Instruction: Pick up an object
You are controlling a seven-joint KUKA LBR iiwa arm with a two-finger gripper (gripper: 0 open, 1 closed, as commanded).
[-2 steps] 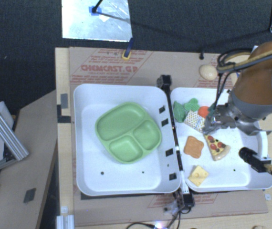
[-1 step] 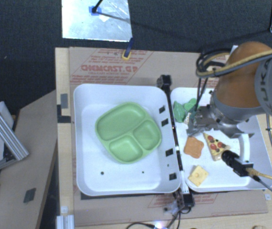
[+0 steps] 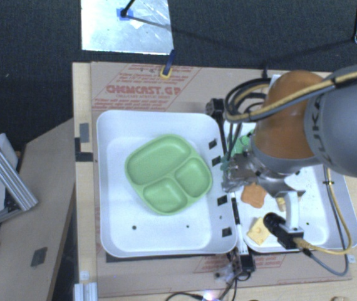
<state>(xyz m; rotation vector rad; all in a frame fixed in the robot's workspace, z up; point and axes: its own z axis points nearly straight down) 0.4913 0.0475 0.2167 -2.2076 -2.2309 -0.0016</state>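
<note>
My gripper (image 3: 236, 179) hangs low over the left side of the right bin (image 3: 338, 227), close to the divider between the bins. The big grey and orange arm covers most of that bin. A tan, cookie-like piece (image 3: 253, 195) lies right beside the gripper, at its lower right; whether they touch is unclear. A pale yellow wedge (image 3: 258, 232) rests nearer the bin's front edge. A small green item (image 3: 242, 145) peeks out behind the wrist cables at the bin's far left.
The left bin (image 3: 116, 231) holds a light green divided plate (image 3: 168, 173) near its middle. The bins sit on a cardboard sheet (image 3: 141, 86). A shiny foil square (image 3: 127, 17) lies beyond the bench at the top.
</note>
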